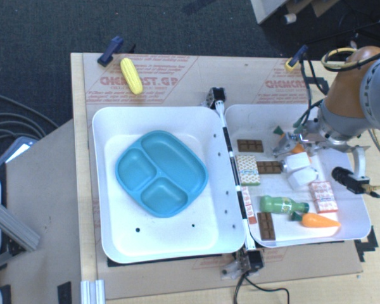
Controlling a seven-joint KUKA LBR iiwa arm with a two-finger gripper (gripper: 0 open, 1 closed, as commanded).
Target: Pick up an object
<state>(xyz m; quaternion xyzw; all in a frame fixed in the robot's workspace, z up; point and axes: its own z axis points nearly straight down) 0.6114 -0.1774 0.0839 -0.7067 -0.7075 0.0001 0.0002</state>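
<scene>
The right bin (361,227) holds several small items. My gripper (292,145) hangs low over its far middle, right by a small orange piece (297,149) and just behind a white cup (297,168). Two brown chocolate bars (250,146) (270,167) lie to its left, next to a patterned packet (247,169). At the near side lie a green bottle (282,204), an orange carrot (320,220), a pink box (323,196) and a third brown bar (266,225). Nothing is seen lifted.
The left bin (114,233) bears a blue divided plate (161,173). A yellow corn cob (132,75) and a blue clamp (109,51) lie on the cardboard behind it. The grey arm (351,103) comes in from the right over the right bin's far corner.
</scene>
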